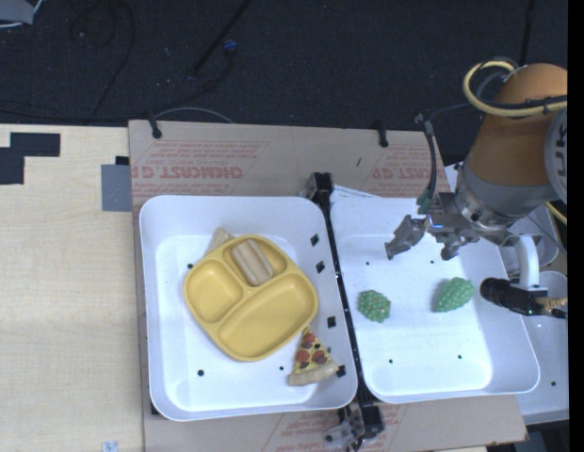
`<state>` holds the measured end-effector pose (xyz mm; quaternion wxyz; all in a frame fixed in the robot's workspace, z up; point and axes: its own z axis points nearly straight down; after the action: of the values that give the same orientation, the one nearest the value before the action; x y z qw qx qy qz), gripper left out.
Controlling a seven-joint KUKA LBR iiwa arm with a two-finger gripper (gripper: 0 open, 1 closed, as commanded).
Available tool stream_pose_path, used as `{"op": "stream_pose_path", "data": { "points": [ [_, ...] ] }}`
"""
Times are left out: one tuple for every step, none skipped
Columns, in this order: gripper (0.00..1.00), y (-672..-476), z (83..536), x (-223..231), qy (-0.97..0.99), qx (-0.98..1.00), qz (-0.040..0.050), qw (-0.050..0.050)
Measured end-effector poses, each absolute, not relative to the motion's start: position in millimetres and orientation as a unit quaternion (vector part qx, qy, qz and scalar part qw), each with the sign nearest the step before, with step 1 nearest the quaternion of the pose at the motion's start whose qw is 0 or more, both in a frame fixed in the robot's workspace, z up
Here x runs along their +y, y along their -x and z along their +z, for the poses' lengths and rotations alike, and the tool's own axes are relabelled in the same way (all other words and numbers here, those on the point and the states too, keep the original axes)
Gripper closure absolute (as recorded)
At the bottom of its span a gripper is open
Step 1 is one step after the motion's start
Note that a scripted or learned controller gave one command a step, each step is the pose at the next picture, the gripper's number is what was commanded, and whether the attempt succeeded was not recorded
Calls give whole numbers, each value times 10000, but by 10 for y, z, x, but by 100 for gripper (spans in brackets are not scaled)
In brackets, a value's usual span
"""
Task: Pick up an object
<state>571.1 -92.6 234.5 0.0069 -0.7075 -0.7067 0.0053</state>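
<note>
Hovering in the right bin's upper half, the gripper (429, 238) stood with fingers apart, empty; the nearer green cluster (454, 295) lay just below-right.

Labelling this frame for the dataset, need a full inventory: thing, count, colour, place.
white bins: 2, white, side by side on the bench
divided plate: 1, yellow, left bin
hot dog: 1, tan, in the plate's upper compartment
pizza slice: 1, yellow and red, left bin, near its lower right corner
green clusters: 2, green, right bin, apart from each other
cardboard sheet: 1, brown, under the bins
arm: 1, grey with orange band, above the right bin's upper right
gripper: 1, grey, over the right bin, holding nothing
</note>
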Motion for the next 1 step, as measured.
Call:
{"op": "stream_pose_path", "data": {
  "points": [
    [0, -5734, 2418, -929, 7068, -7074, 11, 18]
  ]
}}
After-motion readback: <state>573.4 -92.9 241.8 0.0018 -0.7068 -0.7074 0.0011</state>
